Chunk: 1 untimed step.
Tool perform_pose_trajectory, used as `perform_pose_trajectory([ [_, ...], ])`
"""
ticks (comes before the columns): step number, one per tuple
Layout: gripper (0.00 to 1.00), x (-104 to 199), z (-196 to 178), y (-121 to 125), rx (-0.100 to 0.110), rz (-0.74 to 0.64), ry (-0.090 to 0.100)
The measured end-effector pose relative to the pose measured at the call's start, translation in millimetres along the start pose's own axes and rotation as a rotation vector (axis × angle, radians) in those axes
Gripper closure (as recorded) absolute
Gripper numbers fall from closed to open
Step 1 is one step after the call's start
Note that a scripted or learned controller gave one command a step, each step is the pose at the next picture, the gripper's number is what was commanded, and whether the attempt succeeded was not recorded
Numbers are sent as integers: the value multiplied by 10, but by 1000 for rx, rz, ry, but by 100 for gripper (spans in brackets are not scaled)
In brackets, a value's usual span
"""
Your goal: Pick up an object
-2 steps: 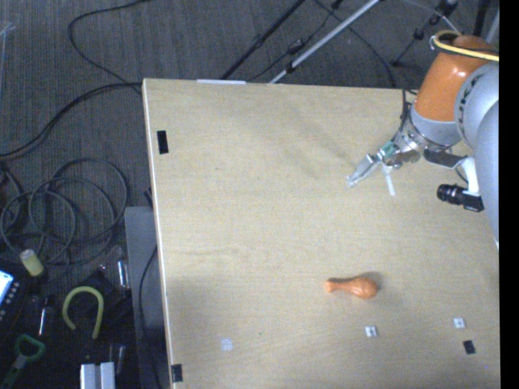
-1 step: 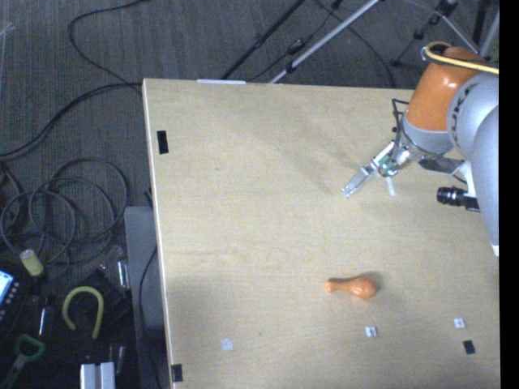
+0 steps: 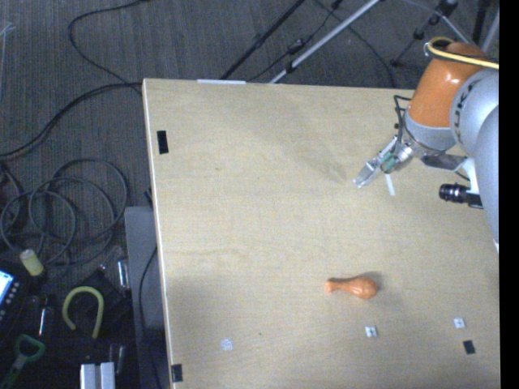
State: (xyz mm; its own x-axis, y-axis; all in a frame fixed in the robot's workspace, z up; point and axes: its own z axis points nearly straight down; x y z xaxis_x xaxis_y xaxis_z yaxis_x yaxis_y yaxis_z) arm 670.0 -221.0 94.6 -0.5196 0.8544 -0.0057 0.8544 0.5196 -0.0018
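Pale tan board (image 3: 243,217) is filling most of what you are looking at, lying flat over dark grey carpet (image 3: 73,71). The orange object (image 3: 353,287) is lying on its side on that board, low and right of the middle. Its rounder end is pointing right and its thin neck is pointing left. Nothing is touching it, and you are seeing bare board all around it.

A small white tag (image 3: 371,331) is sitting near it, just below. Another white tag (image 3: 459,323) and a small black mark (image 3: 469,347) are sitting farther to the lower right.

The claw (image 3: 377,171) is hanging well apart from the orange object, up toward the board's right side, and it is slanting down and to the left. You cannot tell how wide it is standing, since it is showing small and pale against the board, and you are seeing nothing held in it. Behind it, the arm (image 3: 478,136) is reaching in from the right, with its orange band (image 3: 442,87) showing above the grey wrist.

A black mark (image 3: 162,142) is sitting near the board's upper left edge. Off the board, looped black cables (image 3: 65,209) are lying on the carpet to the left, with a yellow-green hook (image 3: 83,306) below them. Metal stand legs (image 3: 349,14) are crossing the carpet at the top.
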Motion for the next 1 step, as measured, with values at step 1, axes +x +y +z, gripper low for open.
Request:
perform_pose_trajectory([
  [1,100,247,-713,144,-3,107,5],
])
